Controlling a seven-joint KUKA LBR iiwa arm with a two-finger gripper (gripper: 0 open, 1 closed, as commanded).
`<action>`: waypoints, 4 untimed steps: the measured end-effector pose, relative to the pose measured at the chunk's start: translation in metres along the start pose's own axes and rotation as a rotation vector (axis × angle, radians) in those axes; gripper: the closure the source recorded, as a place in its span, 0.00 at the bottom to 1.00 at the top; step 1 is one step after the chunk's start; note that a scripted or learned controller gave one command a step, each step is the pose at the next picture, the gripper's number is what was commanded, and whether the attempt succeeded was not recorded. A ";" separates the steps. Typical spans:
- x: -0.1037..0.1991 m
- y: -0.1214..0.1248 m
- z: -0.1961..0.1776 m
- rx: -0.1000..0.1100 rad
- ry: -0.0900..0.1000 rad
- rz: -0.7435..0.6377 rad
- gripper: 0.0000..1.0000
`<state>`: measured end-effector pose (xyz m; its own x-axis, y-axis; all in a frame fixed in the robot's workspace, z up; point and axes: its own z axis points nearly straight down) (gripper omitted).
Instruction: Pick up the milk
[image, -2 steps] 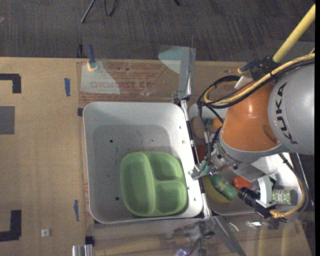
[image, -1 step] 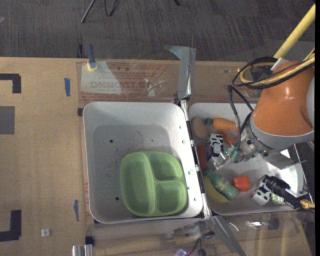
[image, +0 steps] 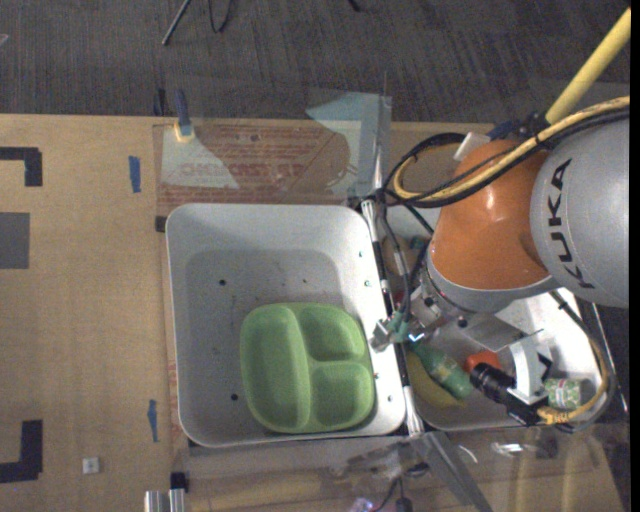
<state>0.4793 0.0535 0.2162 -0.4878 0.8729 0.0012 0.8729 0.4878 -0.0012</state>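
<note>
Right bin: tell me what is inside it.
A green bottle lies over something yellow, a small orange piece beside it. The arm covers most of the right bin, so what else lies there is hidden.

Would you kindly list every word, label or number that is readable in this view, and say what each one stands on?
"KUKA": black letters running up the grey robot arm housing.
Reddish print on the pale flat sheet beyond the shallow white left bin: too blurred to read.
Nothing else is legible.
</note>
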 end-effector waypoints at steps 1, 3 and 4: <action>-0.001 0.001 -0.010 -0.003 -0.001 0.001 1.00; -0.002 0.003 -0.029 -0.008 -0.004 0.001 1.00; -0.002 0.003 -0.039 -0.011 -0.006 0.001 1.00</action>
<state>0.4835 0.0531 0.2556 -0.4867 0.8735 -0.0045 0.8735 0.4868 0.0093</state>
